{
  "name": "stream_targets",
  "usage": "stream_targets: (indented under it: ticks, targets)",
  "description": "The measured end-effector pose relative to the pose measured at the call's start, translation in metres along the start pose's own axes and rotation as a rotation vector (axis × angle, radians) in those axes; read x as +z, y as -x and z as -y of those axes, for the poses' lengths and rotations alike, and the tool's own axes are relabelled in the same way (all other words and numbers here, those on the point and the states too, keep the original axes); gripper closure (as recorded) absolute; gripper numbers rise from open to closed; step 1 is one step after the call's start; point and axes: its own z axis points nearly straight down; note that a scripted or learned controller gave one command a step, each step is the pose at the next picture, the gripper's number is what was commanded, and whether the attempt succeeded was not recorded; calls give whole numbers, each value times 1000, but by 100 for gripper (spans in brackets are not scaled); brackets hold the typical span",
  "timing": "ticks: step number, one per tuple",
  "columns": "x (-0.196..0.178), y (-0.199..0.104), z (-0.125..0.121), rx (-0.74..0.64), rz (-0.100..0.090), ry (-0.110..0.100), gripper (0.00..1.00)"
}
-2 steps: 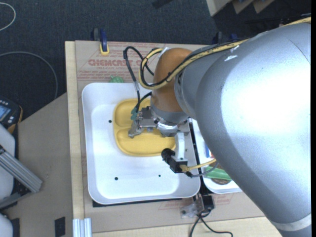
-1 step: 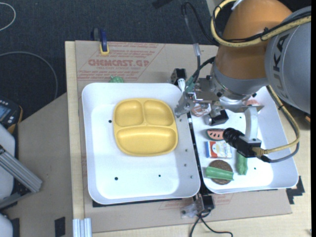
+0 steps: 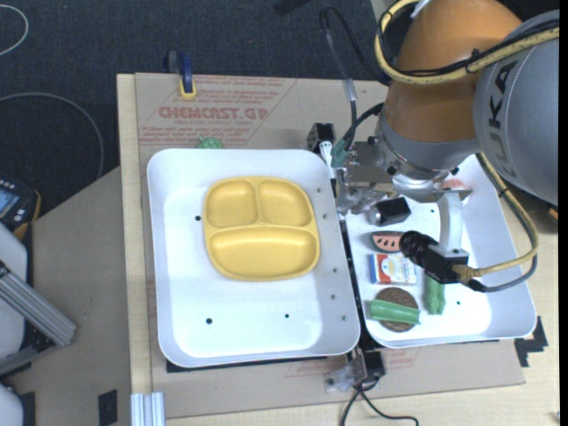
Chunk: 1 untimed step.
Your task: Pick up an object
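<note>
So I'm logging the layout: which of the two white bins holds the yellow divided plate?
The left bin, the one farther from the arm. The yellow divided plate lies in it; the right bin holds small toy foods.

My arm [image 3: 461, 69]: grey, orange band. Divided plate [image 3: 261, 227]: plain yellow. Both bins [image 3: 177, 264]: white. Right bin holds green pieces [image 3: 434, 294], a red watermelon-patterned slice [image 3: 387, 240], a brown disc [image 3: 398, 302].

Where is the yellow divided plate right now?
The yellow divided plate lies in the left bin, toward its back half, across the divider from the arm.
</note>
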Motion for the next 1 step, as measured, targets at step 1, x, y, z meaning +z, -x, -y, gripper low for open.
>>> stream_targets:
  ticks: [1]
  targets:
    - [-36, -74, 41, -9, -5, 2, 100]
